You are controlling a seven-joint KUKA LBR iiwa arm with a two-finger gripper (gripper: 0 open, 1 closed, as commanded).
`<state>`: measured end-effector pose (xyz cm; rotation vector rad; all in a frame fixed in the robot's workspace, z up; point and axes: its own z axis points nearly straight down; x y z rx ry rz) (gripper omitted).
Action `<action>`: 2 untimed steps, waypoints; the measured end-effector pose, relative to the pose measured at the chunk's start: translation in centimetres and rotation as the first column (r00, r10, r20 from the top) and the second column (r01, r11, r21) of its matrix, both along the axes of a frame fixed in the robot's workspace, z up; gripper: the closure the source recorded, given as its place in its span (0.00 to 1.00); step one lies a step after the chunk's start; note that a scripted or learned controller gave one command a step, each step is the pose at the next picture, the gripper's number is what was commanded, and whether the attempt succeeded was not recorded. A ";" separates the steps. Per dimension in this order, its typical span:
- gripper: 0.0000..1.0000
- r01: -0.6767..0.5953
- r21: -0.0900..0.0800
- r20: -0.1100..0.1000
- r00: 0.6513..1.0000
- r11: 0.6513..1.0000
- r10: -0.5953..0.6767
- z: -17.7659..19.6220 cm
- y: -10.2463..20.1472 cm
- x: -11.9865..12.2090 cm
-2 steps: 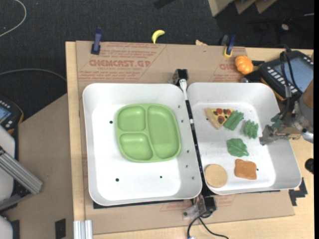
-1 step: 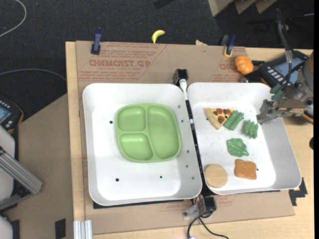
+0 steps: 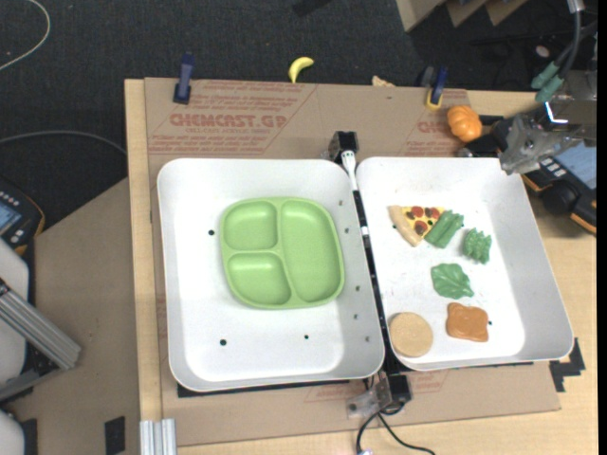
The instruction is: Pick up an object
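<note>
The right bin (image 3: 531, 254) holds several toy foods. A pizza slice (image 3: 413, 221) lies near its middle, touching a green pod (image 3: 444, 227). A green broccoli piece (image 3: 477, 245) and a green leaf (image 3: 451, 279) lie to the right of and below them. A round tan cookie (image 3: 412, 334) and a brown fried piece (image 3: 467, 322) sit near the front wall. My gripper (image 3: 520, 152) hangs over the bin's far right corner, apart from all the food.
The left bin (image 3: 190, 254) holds a green divided plate (image 3: 282, 252). An orange toy fruit (image 3: 464, 121) and a yellow banana (image 3: 301, 66) lie behind the bins. Blue clamps (image 3: 183, 80) (image 3: 436, 85) grip the cardboard's far edge.
</note>
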<state>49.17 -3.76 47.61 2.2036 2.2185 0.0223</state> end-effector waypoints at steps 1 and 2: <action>1.00 0.002 0.001 -0.028 1.000 1.000 -0.002 -7.8 3.8 -1.3; 1.00 -0.001 0.003 -0.009 1.000 1.000 0.001 0.3 9.3 -1.2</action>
